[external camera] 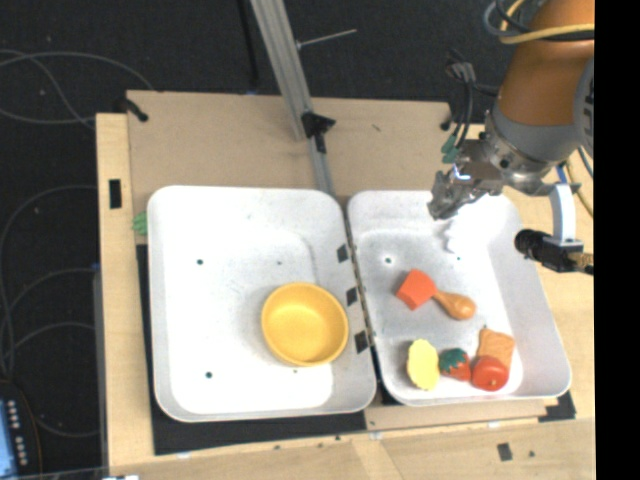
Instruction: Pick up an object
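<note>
- Overhead, the grey two-finger gripper (444, 206) hangs above the right white bin (530, 298); whether its fingers are released or clenched, I cannot tell.
- Round yellow plastic bowl (303, 324) sits in the left white bin (200, 268).

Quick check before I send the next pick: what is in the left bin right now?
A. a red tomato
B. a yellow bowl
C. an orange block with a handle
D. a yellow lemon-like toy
B. The yellow bowl sits in the left bin, near its right wall; the small toys all lie in the right bin.
</note>
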`<state>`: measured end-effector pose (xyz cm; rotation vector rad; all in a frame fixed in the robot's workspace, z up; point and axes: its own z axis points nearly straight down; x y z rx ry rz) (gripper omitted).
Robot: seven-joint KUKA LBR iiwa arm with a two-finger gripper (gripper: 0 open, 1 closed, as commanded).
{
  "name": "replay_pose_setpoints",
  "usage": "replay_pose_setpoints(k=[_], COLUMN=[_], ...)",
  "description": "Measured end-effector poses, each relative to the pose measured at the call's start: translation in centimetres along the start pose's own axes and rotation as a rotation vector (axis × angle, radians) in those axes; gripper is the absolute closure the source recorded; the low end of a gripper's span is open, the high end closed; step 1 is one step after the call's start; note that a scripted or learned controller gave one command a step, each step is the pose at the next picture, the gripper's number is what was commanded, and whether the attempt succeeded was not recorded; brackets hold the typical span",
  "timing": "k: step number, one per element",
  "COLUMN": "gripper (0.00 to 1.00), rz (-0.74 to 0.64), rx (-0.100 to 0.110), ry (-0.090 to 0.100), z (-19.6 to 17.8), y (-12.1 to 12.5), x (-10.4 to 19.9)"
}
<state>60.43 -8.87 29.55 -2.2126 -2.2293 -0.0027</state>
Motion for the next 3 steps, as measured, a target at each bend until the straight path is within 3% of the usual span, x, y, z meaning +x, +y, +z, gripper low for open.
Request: replay_pose_setpoints(k=[3], gripper=[1.00], rz=[0.004], rx=[0.001], ry=[-0.001], z=[0.9], y=[-4.6], x=[15.7])
